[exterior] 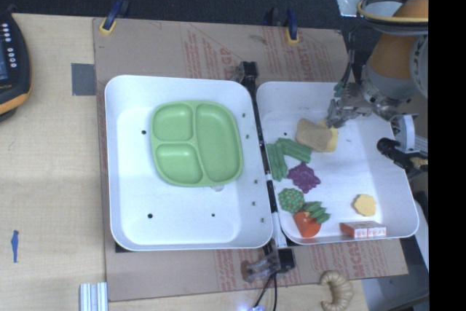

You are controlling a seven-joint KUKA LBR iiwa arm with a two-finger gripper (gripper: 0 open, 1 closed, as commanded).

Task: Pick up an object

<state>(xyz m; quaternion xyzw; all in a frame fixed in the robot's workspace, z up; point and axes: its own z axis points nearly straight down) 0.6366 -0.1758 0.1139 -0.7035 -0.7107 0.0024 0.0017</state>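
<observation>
Here the pincer (337, 115) hangs over the right bin (393, 189), just at the upper end of the tan bread slice (317, 135), whose long axis lies roughly left-right; its opening I cannot tell.

gripper (336, 115) over bread slice (317, 135) | right bin (393, 186) | green plate (196, 143) in left bin (127, 178)
</observation>
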